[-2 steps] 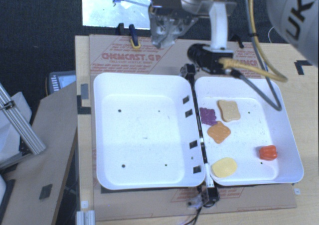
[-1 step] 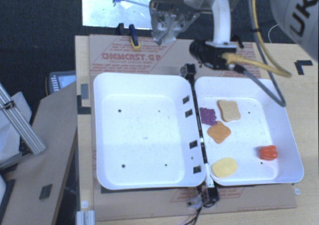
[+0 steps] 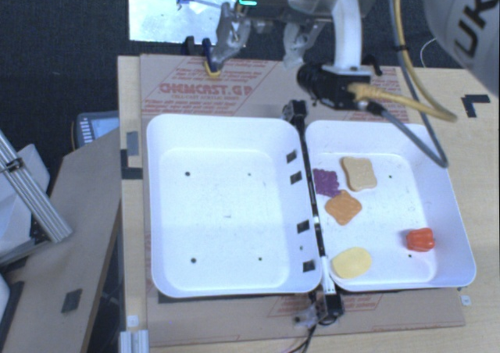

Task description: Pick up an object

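Five small objects lie in the right bin (image 3: 449, 211), the only candidates for the pick: a purple piece (image 3: 325, 182) near the bin's inner wall, a tan slice (image 3: 359, 173) just beside it, an orange piece (image 3: 343, 207) directly below these two, a yellow disc (image 3: 351, 262) near the front corner by the divider, and a red piece (image 3: 420, 240) alone toward the outer side. The purple, tan and orange items sit close together, the purple and orange nearly touching, so a grasp on one of them would likely disturb its neighbours; the red piece and the yellow disc stand well apart from the rest and look like the cleaner targets. All five rest flat on the bin floor, which suggests a descent from above. The left bin (image 3: 180, 133) adjoins the right along a hinged divider (image 3: 305, 180). Both bins rest on a cardboard sheet (image 3: 207, 86) on the desk (image 3: 129, 101). The hand (image 3: 223, 43) hangs high beyond the far edge of the left bin, over the cardboard and well away from every object; nothing can be made out between its fingers, and whether they are spread or closed cannot be told at this size. The pick is judged not yet begun, since the arm (image 3: 344, 23) must first travel across to the right bin.
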Robot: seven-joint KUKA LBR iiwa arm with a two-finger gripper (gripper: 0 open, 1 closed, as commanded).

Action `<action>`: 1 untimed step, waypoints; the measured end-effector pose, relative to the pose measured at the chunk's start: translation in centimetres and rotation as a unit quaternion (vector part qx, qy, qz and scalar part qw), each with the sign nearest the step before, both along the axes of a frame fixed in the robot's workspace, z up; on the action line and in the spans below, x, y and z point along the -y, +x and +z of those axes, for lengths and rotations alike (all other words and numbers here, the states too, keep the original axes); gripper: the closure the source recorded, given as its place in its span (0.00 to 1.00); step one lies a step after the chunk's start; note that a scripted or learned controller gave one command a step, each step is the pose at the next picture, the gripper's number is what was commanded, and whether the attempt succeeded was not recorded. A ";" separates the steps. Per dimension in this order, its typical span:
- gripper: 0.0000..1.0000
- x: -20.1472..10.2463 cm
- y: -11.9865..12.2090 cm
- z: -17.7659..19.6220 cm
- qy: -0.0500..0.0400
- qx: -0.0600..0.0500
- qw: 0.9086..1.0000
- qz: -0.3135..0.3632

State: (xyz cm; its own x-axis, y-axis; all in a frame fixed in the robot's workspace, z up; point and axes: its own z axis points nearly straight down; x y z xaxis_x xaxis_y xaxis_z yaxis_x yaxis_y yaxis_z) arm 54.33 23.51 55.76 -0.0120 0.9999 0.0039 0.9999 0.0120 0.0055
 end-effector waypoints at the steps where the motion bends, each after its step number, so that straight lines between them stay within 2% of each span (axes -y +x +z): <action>1: 1.00 0.0 0.0 1.2 0.001 0.001 1.000 0.001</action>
State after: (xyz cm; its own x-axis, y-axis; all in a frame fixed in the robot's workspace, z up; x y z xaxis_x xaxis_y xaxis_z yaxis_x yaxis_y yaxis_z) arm 54.34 23.55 56.91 -0.0149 0.9999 0.0054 0.9999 0.0148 0.0081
